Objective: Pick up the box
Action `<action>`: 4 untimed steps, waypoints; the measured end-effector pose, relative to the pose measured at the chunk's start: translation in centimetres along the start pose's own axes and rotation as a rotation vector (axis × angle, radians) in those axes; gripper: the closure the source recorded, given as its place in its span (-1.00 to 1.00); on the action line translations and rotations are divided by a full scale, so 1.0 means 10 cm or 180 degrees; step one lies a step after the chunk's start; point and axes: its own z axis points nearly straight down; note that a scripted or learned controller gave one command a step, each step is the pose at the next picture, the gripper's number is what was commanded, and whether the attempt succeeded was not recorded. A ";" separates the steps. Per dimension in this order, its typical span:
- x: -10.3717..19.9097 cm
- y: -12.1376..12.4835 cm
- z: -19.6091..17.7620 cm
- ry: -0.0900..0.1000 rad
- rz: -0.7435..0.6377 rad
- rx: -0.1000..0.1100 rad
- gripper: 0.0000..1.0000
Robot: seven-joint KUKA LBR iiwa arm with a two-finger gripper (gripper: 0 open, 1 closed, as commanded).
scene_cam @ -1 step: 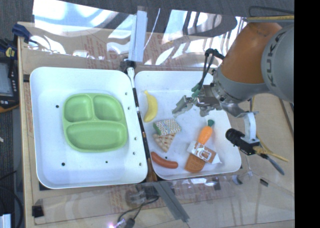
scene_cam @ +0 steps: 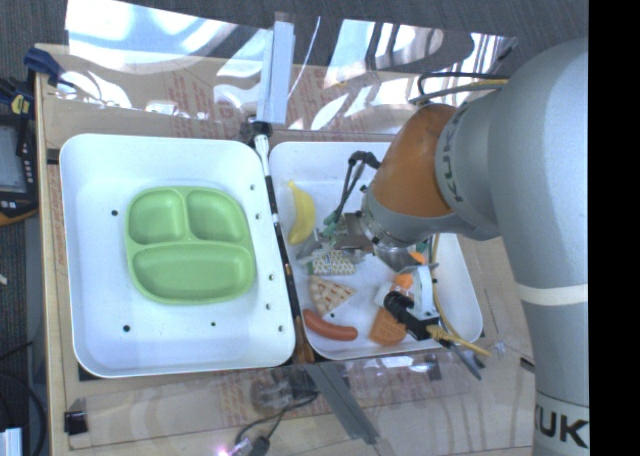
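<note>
A small box with a pale speckled pattern lies in the right bin, near the middle of its left half. My gripper hangs low over the box's upper edge, reaching in from the right under the orange wrist band. Whether it touches the box I cannot tell. The grey arm hides the right bin's far right part.
Around the box lie a yellow banana, a tan wedge slice, a red sausage and an orange piece. The left bin holds a green divided plate.
</note>
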 end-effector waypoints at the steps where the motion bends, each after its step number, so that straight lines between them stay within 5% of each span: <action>1: -0.01 0.00 -0.10 -0.0006 -0.0017 0.0003 1.00; 2: -0.01 0.00 -0.10 -0.0008 -0.0017 0.0002 -1.00; 3: -0.01 0.14 0.04 -0.0015 0.0003 -0.0033 -1.00; 4: 0.11 0.02 0.03 -0.0011 -0.0260 -0.0033 -1.00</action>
